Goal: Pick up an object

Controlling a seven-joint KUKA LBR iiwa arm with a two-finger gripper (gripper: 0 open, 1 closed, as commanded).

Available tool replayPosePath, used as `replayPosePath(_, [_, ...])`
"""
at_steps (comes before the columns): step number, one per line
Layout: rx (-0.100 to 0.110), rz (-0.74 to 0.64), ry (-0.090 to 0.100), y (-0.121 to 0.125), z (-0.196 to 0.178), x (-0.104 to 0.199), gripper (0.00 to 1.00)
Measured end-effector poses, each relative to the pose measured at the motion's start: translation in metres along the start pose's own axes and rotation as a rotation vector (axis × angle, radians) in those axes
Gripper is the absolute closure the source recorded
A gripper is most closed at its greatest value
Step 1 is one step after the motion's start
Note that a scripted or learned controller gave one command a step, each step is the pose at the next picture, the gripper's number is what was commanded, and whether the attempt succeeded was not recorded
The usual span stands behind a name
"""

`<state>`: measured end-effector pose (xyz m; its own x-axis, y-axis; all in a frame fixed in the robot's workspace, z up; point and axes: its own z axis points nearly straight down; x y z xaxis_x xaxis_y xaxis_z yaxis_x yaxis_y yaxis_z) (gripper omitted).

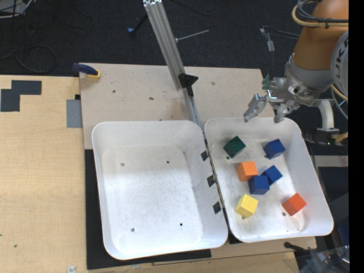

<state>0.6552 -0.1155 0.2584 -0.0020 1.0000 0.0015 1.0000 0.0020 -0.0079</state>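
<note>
The fingers (pixel 266 111) hang spread wide, holding nothing, above the right white bin's (pixel 318 178) far rim. The small blue cube (pixel 274 148) below looks light, rigid; grip opposite flat faces.

Robot lab, bench (pixel 136 90), loose cables (pixel 23 4)

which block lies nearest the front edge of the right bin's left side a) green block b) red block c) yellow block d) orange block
c, the yellow block sits low on the left side of the right bin, by the divider; the green block and orange block lie farther back, and the red block is on the right side.
</note>
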Motion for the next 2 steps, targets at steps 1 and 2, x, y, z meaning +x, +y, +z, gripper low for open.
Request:
replayPosePath(1, [-0.005, -0.002, -0.001, 0.001, -0.003, 0.000, 0.00])
replayPosePath(2, [0.001, 0.001, -0.001, 0.005, 0.059, -0.004, 0.00])
